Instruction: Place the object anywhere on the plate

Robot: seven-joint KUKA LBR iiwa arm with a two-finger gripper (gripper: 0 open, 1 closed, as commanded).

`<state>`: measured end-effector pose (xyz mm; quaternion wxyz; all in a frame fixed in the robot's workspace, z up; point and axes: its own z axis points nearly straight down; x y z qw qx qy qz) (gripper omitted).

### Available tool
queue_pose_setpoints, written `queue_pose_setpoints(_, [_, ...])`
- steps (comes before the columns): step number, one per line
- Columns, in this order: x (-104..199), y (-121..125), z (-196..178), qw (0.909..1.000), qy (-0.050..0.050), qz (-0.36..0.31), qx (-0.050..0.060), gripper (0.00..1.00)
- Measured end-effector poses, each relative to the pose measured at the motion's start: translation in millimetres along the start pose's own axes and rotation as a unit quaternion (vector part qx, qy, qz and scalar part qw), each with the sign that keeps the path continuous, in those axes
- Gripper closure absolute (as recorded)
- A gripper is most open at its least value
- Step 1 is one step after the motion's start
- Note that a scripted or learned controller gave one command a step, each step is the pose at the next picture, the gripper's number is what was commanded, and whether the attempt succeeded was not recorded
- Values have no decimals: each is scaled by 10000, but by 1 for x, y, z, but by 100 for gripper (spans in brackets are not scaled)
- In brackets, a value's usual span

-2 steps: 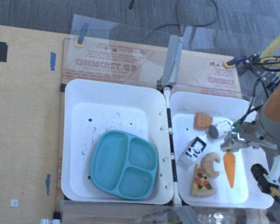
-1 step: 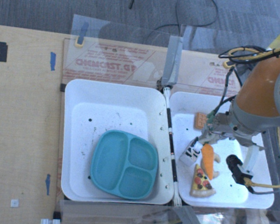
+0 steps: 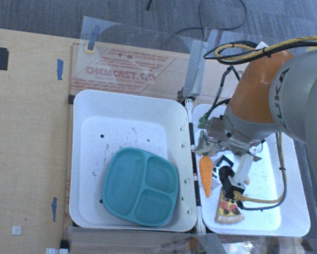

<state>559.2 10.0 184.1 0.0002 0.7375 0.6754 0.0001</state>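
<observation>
A teal divided plate (image 3: pixel 140 187) lies in the left white bin (image 3: pixel 91 121), toward its front right. An orange toy carrot (image 3: pixel 205 175) lies in the right white bin (image 3: pixel 293 216), along its left wall, pointing toward the front. My gripper (image 3: pixel 204 148) hangs over the right bin's left side, right at the carrot's upper end. The wrist hides how the gripper meets the carrot. A toy pizza slice (image 3: pixel 230 210) lies in front of the carrot, near the bin's front edge.
The wall between the two bins (image 3: pixel 190 173) runs just left of the carrot. The grey arm with its orange band (image 3: pixel 259 89) covers the back of the right bin. Wooden bench surface (image 3: pixel 21 136) spreads out to the left.
</observation>
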Motion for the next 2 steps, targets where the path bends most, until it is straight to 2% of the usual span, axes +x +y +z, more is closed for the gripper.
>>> queue_pose_setpoints(1, [78,-37,0,9855,4,-1696,16,100])
queue_pose_setpoints(2, [78,-37,0,9856,4,-1691,14,0])
